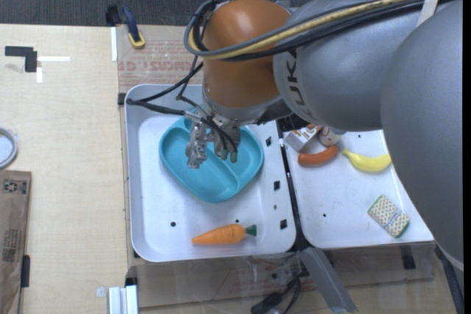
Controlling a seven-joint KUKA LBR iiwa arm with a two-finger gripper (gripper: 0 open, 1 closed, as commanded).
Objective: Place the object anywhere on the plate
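the arm (368,62) is a thick, smooth body in matte grey, its rounded casing swelling widest at the right. above the wrist sits a glossy orange band (246,48), dome-shaped and catching a soft highlight. part of dark lettering (288,81) shows on the grey shell just right of the band. a bundle of cables (316,22), black with one yellowish strand, runs along the far side of the casing from the right and loops in a black curl at the band's left edge. a pale strap (434,2) crosses the casing near the top right. below the band hangs the claw (210,147), a small cluster of grey metal parts with thin dark fingers
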